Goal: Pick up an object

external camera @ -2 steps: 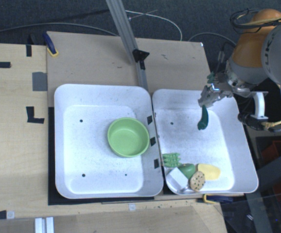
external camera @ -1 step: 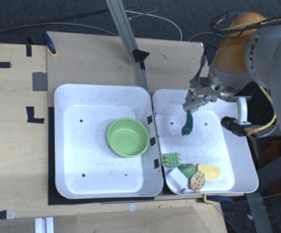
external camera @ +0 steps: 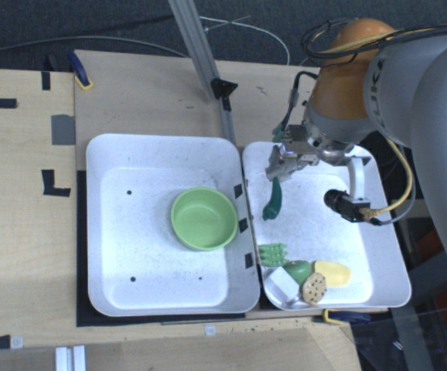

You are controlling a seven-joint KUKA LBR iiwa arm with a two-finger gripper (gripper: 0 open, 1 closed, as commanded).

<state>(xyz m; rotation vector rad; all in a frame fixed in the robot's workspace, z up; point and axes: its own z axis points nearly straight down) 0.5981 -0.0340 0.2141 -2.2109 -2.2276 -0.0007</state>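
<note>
The gripper pinched the top of a dangling teal toy over the right bin; so thin a hold risked slipping.

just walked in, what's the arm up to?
The arm's tool is over the left side of the right bin, and a dark green elongated object hangs from it, apparently gripped at its top end and lifted. A pile of small items sits at the right bin's near edge. The left bin holds a green bowl, untouched.
</note>
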